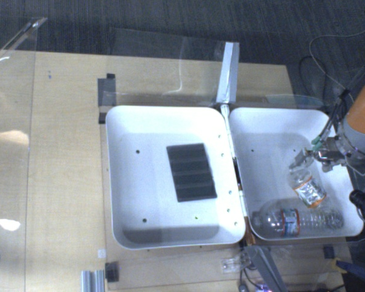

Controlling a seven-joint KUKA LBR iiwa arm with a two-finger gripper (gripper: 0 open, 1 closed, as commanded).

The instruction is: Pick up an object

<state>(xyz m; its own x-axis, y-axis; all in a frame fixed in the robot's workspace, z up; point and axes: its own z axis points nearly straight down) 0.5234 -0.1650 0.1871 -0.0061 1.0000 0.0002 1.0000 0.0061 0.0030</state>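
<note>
A clear plastic bottle (295, 219) with an orange and blue label lies on its side along the front wall of the right bin (264, 129). Just above it lies a small crumpled clear packet (308, 189) with orange print. My gripper (314, 156) hangs over the right side of that bin, right above the packet's upper end; whether it touches the packet I cannot tell. A flat black ridged pad (191, 172) rests in the middle of the left bin (118, 163), far from the gripper.
The arm's orange band (362, 111) and grey wrist stand over the right bin's right rim. A metal divider bar (227, 75) rises behind the joint between the bins. Cables and clamps (261, 272) crowd the bench's front right corner.
</note>
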